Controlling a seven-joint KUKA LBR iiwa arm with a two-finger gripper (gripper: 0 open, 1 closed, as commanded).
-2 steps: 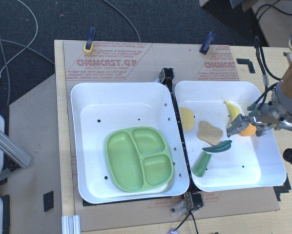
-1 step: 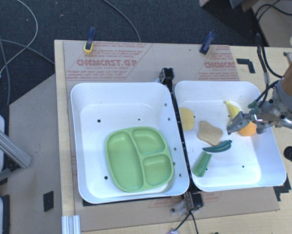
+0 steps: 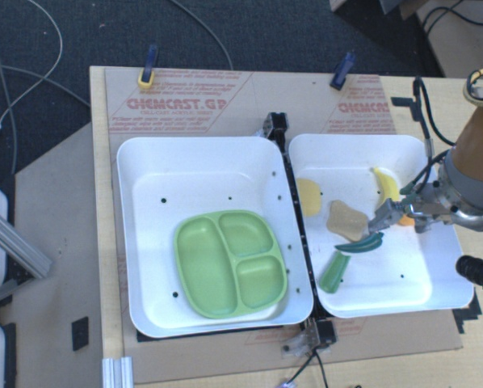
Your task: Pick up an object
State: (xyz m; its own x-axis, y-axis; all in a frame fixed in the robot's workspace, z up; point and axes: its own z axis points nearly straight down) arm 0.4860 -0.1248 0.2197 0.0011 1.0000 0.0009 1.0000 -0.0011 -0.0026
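Observation:
My gripper (image 3: 389,213) hangs low over the middle of the right bin (image 3: 411,291), reaching in from the right. Just to its left lies a tan, bread-like piece (image 3: 346,221). A yellow banana (image 3: 385,184) sits right behind the gripper, and a small orange bit (image 3: 405,221) shows beside it. Below the gripper lies a curved teal object (image 3: 361,246), and a green cucumber-like piece (image 3: 334,272) lies in front of that. A pale yellow round piece (image 3: 308,196) rests by the bin's left wall.
The left bin (image 3: 144,176) holds a green divided plate (image 3: 229,261). A black clamp (image 3: 275,124) sits where the two bins meet at the back. The arm's body (image 3: 472,176) covers the right bin's right edge.

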